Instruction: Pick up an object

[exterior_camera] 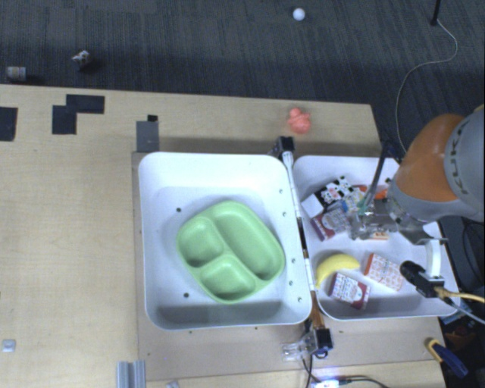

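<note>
**Gripper low over the clutter in the right bin**

The grey arm reaches in from the right, its orange band above the wrist, and brings the gripper down over the middle of the right bin. From this angle I cannot tell whether the gripper is open or closed, and nothing can be seen gripped in it.

The things to pick from all lie in that right bin. A red-and-white packet sits just left of the gripper, close enough that contact cannot be judged. Beyond it, toward the far side of the bin, lies a black-and-white item. On the near side, a yellow object rests close to the bin's left wall, and a red-and-white box lies against its near edge. A red patterned card lies to the right of these two, nearer than the gripper.

The left bin holds a green plate with three compartments, lying flat and turned at a slant to the bin walls.

Outside the bins, a small pink object lies on the bench just beyond the far edge of the bins. A white ball lies farther off, on the dark floor.
</note>
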Motion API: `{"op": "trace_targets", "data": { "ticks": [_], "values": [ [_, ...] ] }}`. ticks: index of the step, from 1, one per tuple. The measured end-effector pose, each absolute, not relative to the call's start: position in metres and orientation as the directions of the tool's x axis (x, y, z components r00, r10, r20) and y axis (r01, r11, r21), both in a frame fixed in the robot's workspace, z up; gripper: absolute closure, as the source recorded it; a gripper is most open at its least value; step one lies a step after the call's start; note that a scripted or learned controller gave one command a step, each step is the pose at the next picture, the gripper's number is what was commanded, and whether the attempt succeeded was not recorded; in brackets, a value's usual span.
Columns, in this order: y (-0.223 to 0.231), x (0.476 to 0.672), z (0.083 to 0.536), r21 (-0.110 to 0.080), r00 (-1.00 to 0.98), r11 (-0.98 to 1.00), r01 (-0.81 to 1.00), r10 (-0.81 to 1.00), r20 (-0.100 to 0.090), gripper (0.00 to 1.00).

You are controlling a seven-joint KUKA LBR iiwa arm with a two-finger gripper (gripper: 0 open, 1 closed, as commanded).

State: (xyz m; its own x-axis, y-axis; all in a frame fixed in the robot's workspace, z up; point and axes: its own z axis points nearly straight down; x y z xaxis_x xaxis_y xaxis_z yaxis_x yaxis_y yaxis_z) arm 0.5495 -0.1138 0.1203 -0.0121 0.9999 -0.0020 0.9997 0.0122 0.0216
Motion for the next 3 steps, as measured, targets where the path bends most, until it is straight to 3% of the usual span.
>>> {"op": "trace_targets", "data": {
  "ticks": [1, 2, 3],
  "values": [
    [-0.114, 0.549, 0.120, 0.021, -0.012, 0.012, 1.000, 1.000, -0.002, 0.00],
    [-0.113, 0.551, 0.131, 0.025, -0.016, 0.016, 1.000, 1.000, -0.001, 1.00],
    [-0.113, 0.551, 0.131, 0.025, -0.016, 0.016, 1.000, 1.000, -0.001, 0.00]
  ]
}}
